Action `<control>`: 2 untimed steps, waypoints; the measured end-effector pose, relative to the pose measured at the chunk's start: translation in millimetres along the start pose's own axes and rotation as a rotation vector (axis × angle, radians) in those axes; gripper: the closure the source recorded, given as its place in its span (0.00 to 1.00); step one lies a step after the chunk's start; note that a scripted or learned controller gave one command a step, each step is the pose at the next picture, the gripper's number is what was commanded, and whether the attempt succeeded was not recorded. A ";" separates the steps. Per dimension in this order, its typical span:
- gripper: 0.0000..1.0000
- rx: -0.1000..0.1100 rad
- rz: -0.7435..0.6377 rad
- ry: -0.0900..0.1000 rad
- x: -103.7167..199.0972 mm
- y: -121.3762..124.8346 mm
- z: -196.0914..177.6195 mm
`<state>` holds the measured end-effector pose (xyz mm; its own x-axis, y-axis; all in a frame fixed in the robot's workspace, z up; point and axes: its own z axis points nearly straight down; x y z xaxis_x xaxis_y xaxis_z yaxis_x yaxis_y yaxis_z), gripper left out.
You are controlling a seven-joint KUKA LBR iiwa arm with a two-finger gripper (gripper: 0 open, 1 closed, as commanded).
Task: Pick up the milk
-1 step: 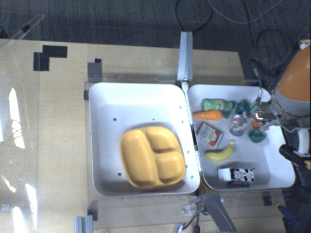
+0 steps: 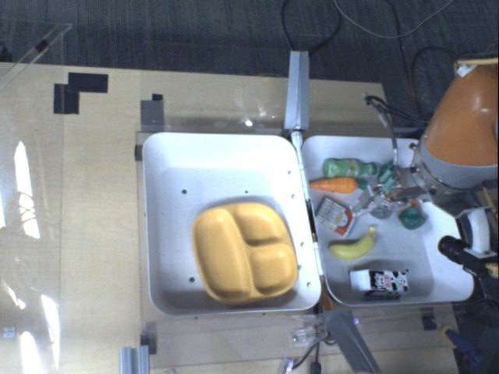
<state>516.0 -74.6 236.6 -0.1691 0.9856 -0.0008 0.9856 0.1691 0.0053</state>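
Gripper [image 2: 383,195] well behind the milk [image 2: 380,281], state impossible to tell. Best brought over the carton, past the banana [image 2: 352,246], then lowered squarely across its short sides.

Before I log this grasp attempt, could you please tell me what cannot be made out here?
- Pincer, camera view: metal blurs together; fingers' state unclear.
- Small teal object: too small to identify.
- Black-and-white milk carton: print unreadable.
- Grey arm with orange band: cut off by the right edge.

Bright even overhead light; glare streaks on bench [image 2: 47,232] left; slightly soft focus.
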 end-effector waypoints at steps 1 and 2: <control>0.00 0.004 0.092 0.001 -15.1 -6.6 104.0; 0.00 0.000 -0.059 0.000 58.5 14.7 51.3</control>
<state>520.9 -14.4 185.3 -0.2273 0.9738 -0.0006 0.9738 0.2273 0.0057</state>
